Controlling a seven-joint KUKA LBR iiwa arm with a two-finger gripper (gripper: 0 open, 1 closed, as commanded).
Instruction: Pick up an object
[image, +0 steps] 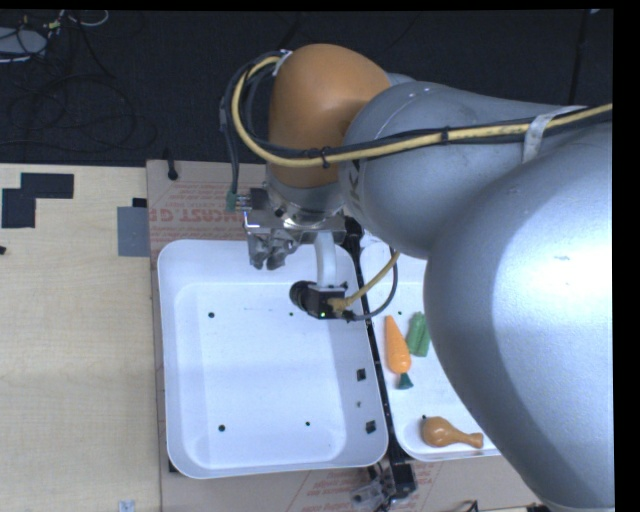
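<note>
A single camera sits above the bench and looks down on it at a slant. The left white bin lies near the middle of the frame, seen whole. Right of that bin, the second white bin is partly covered by the grey arm, which enters from the right and looms large, close to the lens. Beyond the left bin, the top of the frame takes in dark floor with cables.

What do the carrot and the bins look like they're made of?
The carrot looks like toy plastic: even orange, smooth, with a small green tip. The left bin and the right bin seem moulded white plastic, with rounded rims and a soft sheen.
</note>
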